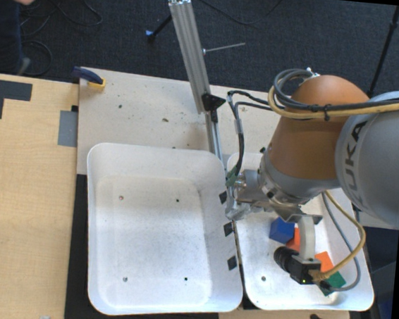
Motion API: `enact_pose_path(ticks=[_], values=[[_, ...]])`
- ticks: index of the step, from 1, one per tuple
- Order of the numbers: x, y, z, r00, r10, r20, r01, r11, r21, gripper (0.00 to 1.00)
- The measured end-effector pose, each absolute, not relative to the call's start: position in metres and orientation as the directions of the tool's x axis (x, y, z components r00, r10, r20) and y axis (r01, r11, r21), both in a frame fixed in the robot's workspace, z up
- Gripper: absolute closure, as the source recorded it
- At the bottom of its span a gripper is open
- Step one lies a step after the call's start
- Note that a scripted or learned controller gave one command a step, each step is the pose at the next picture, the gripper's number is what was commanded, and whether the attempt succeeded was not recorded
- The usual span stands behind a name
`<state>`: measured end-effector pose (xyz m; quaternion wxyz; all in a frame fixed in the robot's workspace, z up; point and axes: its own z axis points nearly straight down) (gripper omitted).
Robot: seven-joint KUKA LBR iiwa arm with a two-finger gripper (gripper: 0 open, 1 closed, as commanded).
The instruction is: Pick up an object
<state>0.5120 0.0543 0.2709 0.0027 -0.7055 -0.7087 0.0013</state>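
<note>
Over the right bin [358, 301] hangs the grey arm with its orange band. My gripper [239, 203] is low at that bin's left wall, near the divide between the two bins, mostly hidden under the wrist. A blue block [282, 231] lies just right of the gripper, partly under the arm, with a small orange piece [295, 239] against it. Further right in the same bin lie an orange block [324, 260] and a green block [336, 281]. I see nothing between the fingers.
The left bin [97, 173] sits beside the right one, with only dark specks on its floor. A slanted aluminium post [192, 45] rises behind the bins. A blue and yellow tool [90, 76] lies at the back left. A wooden bench [11, 199] spreads to the left.
</note>
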Motion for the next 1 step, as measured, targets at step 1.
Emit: enact_pose_path(ticks=[1], values=[[0.5067,0.0967,0.2537,-0.003,1.0,0.0,1.0,0.003,-0.007,1.0]])
